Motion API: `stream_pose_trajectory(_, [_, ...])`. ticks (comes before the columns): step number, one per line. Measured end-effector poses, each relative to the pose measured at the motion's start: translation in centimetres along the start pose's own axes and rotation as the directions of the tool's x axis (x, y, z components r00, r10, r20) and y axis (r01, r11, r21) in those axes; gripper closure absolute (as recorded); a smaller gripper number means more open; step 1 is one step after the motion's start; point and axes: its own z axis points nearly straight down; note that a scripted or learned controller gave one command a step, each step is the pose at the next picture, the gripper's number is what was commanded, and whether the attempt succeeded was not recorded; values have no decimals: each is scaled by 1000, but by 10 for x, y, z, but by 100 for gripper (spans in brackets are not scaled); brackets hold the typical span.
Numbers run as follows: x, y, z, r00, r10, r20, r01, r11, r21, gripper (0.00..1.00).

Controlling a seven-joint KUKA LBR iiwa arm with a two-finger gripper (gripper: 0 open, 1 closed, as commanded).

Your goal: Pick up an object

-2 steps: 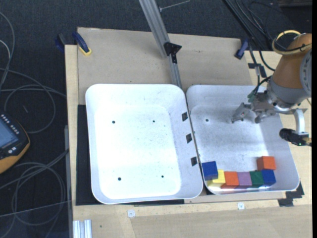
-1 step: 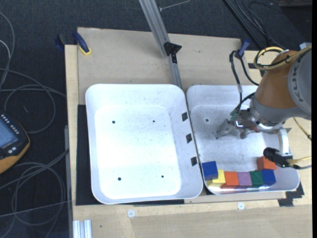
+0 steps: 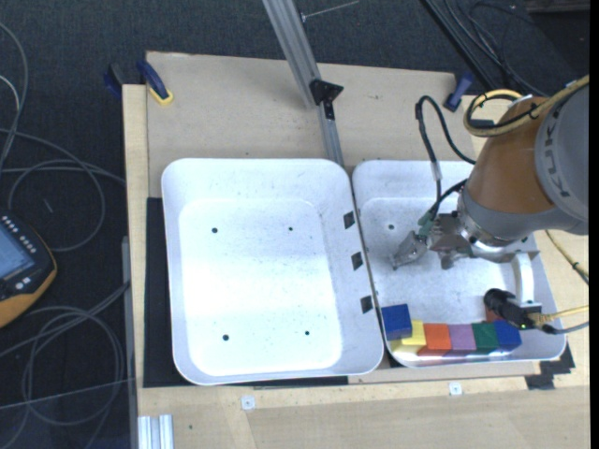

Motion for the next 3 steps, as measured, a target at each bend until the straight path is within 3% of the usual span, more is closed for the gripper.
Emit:
stream_pose_trajectory(1, [-2, 61, 31, 1000, 2, 5, -2, 1000, -6, 0])
stream_pose_trajectory(2, [20, 99, -91, 1000, 1, 5, -1, 1000, -14, 0])
stream_pose_trajectory(3, [20, 97, -97, 1000, 2, 5, -2, 1000, -6, 100])
